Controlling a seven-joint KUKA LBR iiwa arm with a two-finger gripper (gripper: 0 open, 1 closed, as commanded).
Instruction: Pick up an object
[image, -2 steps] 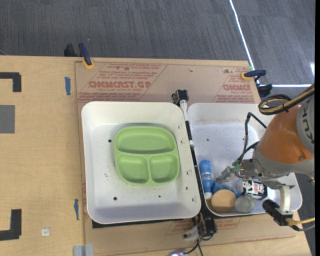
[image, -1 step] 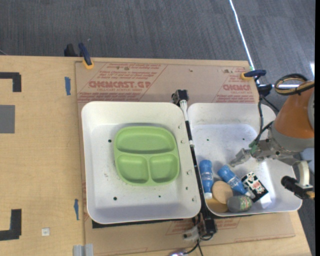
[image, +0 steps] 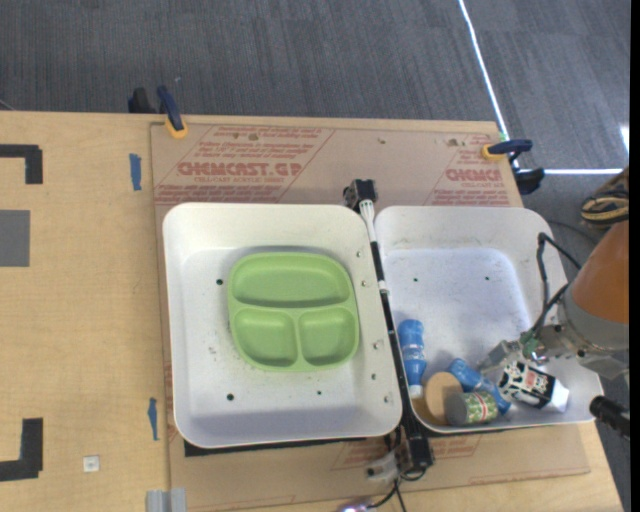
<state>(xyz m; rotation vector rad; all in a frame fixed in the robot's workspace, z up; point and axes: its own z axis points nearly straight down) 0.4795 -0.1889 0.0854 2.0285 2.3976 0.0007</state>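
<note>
A grey arm with an orange band (image: 608, 285) reaches in from the right over the right-hand white bin (image: 470, 235), its gripper (image: 522, 352) low above the bin's near right corner; whether the fingers stand wide or narrow cannot be told from this angle. The objects for picking lie huddled along that bin's near edge. A blue bottle (image: 411, 345) lies beside the divider between the bins. Just beside it sits a tan round object (image: 437, 392), touching a grey can with a green and red label (image: 472, 406) whose lettering is too small to read. A small blue piece (image: 466, 374) rests behind the can. Nearest the gripper lies a black-and-white packet (image: 530, 384), its print illegible.

The left-hand white bin (image: 195, 310) holds a green three-compartment tray (image: 294, 309), lying flat at its centre. Both bins rest on a brown board (image: 300, 160) clamped to the wooden desk (image: 70, 300); red print on the board reads "CHEMCAST GP", repeated at left and, partly cut off, at right. An orange-tipped clamp (image: 172, 112) grips the board's far left corner and another clamp (image: 508, 150) its far right.
</note>
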